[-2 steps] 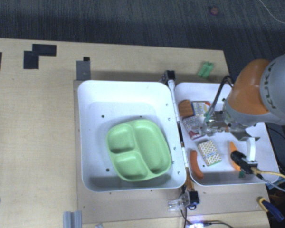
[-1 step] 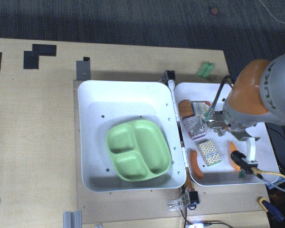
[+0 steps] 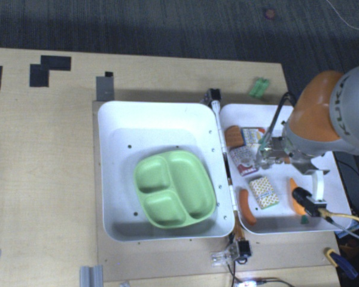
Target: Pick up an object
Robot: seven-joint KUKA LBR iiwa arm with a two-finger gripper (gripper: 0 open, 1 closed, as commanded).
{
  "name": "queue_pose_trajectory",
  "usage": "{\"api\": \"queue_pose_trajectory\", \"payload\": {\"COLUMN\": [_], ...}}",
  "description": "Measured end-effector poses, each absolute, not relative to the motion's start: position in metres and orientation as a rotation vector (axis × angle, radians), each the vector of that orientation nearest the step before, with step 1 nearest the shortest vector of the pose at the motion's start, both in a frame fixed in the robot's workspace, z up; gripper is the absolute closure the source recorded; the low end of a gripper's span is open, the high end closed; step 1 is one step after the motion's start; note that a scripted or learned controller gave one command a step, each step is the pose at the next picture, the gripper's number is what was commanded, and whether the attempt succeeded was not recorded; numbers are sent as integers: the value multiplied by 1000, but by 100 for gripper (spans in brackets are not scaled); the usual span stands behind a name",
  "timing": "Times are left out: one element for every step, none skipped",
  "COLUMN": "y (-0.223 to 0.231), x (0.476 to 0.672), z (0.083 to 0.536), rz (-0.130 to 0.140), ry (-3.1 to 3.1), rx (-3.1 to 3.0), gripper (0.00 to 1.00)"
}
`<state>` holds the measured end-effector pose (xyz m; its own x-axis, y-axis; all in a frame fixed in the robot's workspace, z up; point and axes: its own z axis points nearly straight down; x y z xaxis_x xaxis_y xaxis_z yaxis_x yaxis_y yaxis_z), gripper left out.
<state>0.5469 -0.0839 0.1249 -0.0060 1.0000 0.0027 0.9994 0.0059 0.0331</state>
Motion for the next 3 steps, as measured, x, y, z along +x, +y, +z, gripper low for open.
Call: {"api": "queue_pose_trajectory", "payload": {"y": [-84, -84, -84], "x": [547, 535, 537], "z": [125, 87, 98], "rz": [39, 8, 14], "ry": [2213, 2218, 2216], "rx": [2200, 2217, 2212], "gripper": [0, 0, 100]}}
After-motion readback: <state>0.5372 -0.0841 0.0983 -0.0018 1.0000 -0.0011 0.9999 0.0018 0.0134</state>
